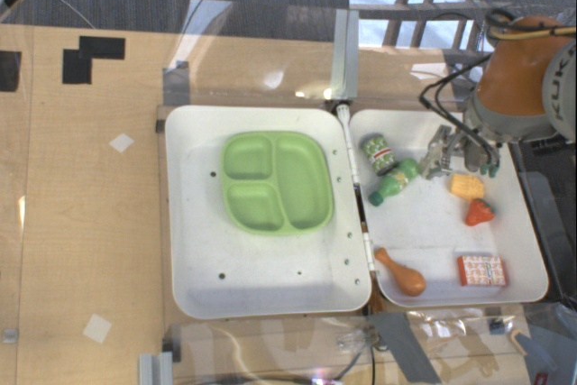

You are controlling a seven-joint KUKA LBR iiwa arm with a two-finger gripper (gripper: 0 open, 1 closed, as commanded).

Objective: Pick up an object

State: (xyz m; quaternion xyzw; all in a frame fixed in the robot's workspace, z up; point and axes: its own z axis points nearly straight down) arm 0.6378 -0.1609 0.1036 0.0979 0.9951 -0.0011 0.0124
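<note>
My gripper hangs over the back of the right bin, its fingers apart with nothing between them. A yellow piece lies just below it and a red-orange piece a little nearer. To the gripper's left lie a green bottle and a small green-labelled can. An orange drumstick-shaped toy lies at the bin's front left. A small red-and-white box sits at the front right.
The left bin holds a green divided plate. A raised rim separates the two bins. Black cables trail from the arm above the right bin's back edge.
</note>
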